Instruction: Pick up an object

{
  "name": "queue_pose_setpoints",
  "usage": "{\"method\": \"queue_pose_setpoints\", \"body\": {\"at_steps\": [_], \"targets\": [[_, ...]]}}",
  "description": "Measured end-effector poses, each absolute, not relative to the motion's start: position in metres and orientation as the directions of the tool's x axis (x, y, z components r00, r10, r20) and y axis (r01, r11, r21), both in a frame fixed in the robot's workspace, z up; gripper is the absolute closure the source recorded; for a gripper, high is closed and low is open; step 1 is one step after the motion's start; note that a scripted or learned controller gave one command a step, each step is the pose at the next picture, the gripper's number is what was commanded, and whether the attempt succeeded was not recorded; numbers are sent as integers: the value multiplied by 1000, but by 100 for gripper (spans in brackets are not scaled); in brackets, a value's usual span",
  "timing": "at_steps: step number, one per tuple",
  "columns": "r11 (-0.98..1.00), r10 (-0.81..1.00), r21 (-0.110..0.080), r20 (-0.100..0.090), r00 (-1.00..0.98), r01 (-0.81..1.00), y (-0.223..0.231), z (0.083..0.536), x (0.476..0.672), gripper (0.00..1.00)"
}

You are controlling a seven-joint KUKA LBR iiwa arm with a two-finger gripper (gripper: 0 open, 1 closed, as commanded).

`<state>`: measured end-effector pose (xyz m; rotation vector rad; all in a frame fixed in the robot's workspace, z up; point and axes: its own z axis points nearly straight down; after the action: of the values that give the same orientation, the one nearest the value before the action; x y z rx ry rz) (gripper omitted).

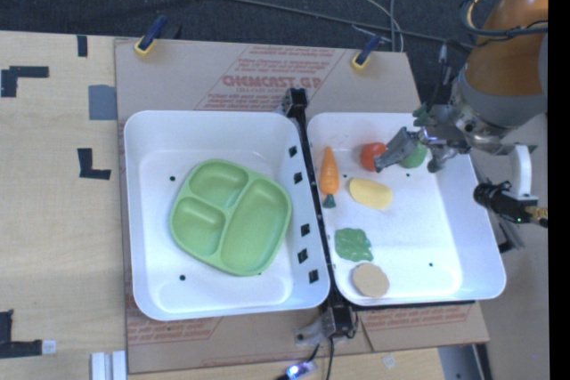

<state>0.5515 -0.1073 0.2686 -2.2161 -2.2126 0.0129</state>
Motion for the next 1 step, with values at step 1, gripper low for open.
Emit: {"method": "queue_pose_setpoints", "body": {"at_steps": [1], "targets": [[1, 1000, -1, 0, -1, 1000, -107, 274, 554, 0]]}}
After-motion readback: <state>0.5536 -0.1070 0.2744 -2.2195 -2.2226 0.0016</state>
